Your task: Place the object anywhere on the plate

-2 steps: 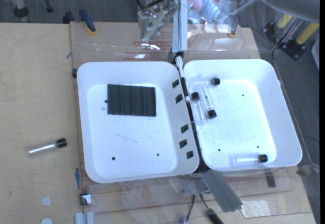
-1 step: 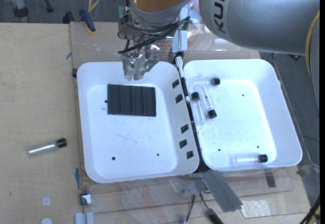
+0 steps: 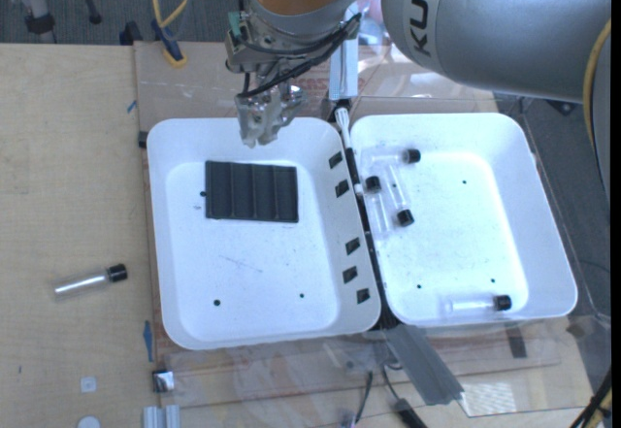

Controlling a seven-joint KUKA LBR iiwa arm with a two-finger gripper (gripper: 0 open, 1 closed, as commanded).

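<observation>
gripper (image 3: pixel 264 128) over left bin (image 3: pixel 184 319) back edge, finger state unclear, dark ridged plate (image 3: pixel 251 192) below it, capped vials (image 3: pixel 388 193) in right bin (image 3: pixel 543 251), one vial (image 3: pixel 90 279) on bench left edge

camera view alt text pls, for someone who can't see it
The grey arm's end effector hangs over the far edge of the left white bin, just beyond a ridged black plate lying flat in it. The right bin holds several clear vials with black caps, and one more vial lies on the bench left of the bins.
</observation>
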